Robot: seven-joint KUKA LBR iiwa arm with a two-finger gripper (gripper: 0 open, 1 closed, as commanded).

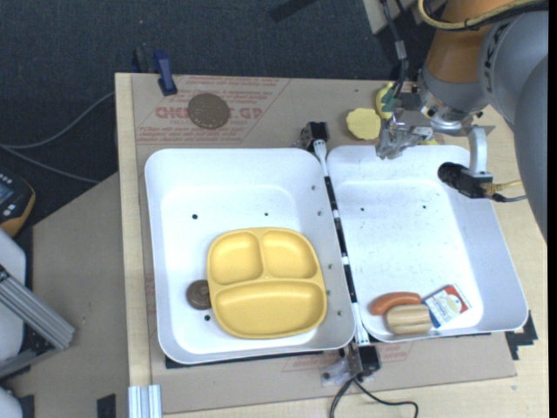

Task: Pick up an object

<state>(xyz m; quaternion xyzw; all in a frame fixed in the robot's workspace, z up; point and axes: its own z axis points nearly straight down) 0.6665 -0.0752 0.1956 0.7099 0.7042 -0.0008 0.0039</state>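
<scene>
1. The pincer (389, 146) hangs over the back rim of the right bin (409, 225). I cannot tell if it is squeezed tight or let go. I see nothing in its grip.
2. A yellow lump (363, 124) lies on the bench just left of the pincer, outside both bins. It is the nearest thing to the pincer.
3. The other things in the right bin lie at its front rim, well apart from the pincer. The bare white floor of the bin lies between them and the pincer.
4. On the bench behind the left bin (226, 190) there is a blue clip (164, 72). A round brown disc (208, 110) lies near it.
5. The left bin holds a yellow plate (264, 281) with three parts. A small brown coin (199, 295) touches the plate's left edge.
6. The right bin holds a sausage (394, 303) and a bun (407, 320), side by side. A small packet (446, 305) lies just right of them.
</scene>
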